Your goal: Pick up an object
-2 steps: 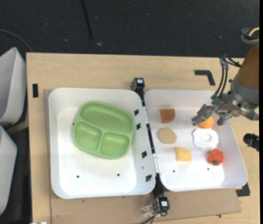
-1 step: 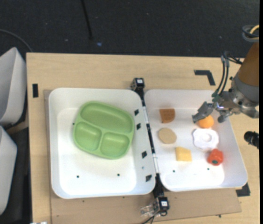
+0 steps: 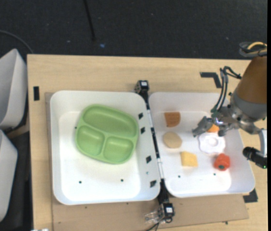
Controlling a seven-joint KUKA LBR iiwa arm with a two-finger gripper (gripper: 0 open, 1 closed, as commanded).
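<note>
1. Bench (image 3: 102,71): pale wood-look top, flat, matte; dark floor beyond it.
2. Two shallow white bins, smooth plastic, rounded corners, side by side and touching along a middle seam with small black clips.
3. Left bin (image 3: 63,177): holds one green tray (image 3: 106,134), glossy moulded plastic, rounded-square shape, three compartments (one long, two smaller), sitting tilted toward the bin's upper middle.
4. Right bin (image 3: 198,184): holds several small objects, all apart from each other except as noted.
5. Brown block (image 3: 172,119): squarish, dull, bread-like, upper left of the right bin.
6. Beige disc (image 3: 172,140): round, smooth, pale tan, just below the brown block.
7. Yellow wedge (image 3: 189,159): chunky, cheese-like, matte, lower middle of the bin.
8. White round piece (image 3: 211,143): glossy, ring-like rim, hard to read against the white bin floor; right of the beige disc.
9. Red-orange object (image 3: 222,162): small, rounded, shiny, near the bin's right side, just below the white piece.
10. Gripper (image 3: 211,127): grey metal, low over the right bin directly above the white piece; a small orange bit shows at its tip, too small to identify.
11. Fingers: cannot tell whether spread or closed, or grasping anything.
12. Arm (image 3: 253,88): orange-brown band above grey wrist, cables looped behind.
</note>
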